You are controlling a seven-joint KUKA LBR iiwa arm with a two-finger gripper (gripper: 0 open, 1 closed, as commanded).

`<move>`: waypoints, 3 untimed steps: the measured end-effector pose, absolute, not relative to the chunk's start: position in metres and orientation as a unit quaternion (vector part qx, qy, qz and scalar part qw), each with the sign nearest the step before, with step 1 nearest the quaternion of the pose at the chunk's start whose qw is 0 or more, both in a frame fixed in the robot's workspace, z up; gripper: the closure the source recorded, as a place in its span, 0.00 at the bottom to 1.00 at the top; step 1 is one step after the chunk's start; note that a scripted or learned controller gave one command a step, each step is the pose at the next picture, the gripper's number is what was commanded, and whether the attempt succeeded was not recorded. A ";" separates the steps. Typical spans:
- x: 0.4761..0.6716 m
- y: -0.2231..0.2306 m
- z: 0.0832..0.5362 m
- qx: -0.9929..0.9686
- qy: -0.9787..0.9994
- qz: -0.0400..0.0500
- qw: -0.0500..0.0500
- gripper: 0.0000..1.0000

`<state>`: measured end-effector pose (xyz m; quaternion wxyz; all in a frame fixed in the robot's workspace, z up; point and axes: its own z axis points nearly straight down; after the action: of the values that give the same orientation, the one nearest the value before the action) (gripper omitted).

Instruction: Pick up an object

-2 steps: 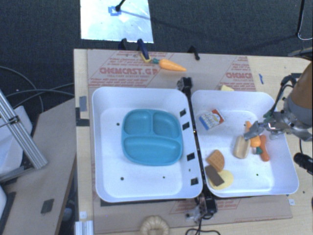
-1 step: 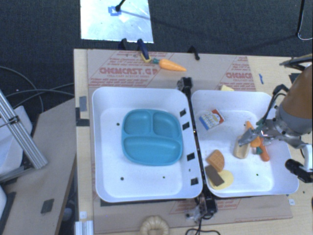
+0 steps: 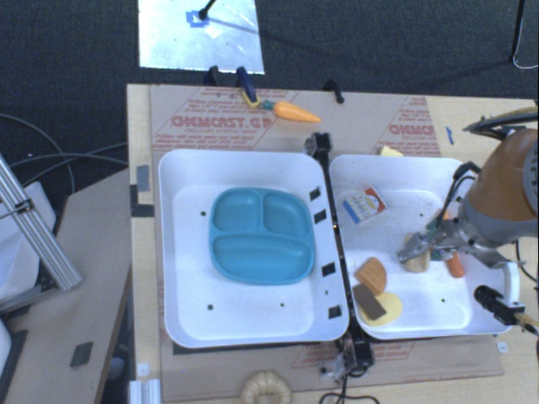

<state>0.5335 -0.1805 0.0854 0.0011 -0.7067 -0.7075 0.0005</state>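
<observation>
My gripper (image 3: 419,249) hangs low over the right bin (image 3: 438,314), near its middle right. Directly under it lies a small tan piece (image 3: 418,263), partly covered by the gripper; contact is unclear. A small orange piece (image 3: 456,266) lies just to the right, beneath the wrist. Left of the gripper are a toy bread slice (image 3: 371,274), a brown and yellow piece (image 3: 376,305) in front of it, and a white, blue and red packet (image 3: 364,204) further back.
The left bin (image 3: 185,310) holds a blue divided plate (image 3: 261,236). A toy carrot (image 3: 291,112) lies on the board behind the bins, and a yellow bit (image 3: 390,151) sits at the right bin's back rim. A pale ring (image 3: 268,387) lies at the bench front.
</observation>
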 end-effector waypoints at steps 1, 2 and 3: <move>0.535 -0.181 0.098 -0.707 -0.707 -0.001 -0.001 1.00; 0.544 -0.175 0.150 -0.705 -0.709 -0.002 -0.003 1.00; 0.544 -0.171 0.214 -0.705 -0.709 -0.002 -0.004 1.00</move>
<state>0.5438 -0.1715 0.2143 -0.0038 -0.7053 -0.7089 -0.0021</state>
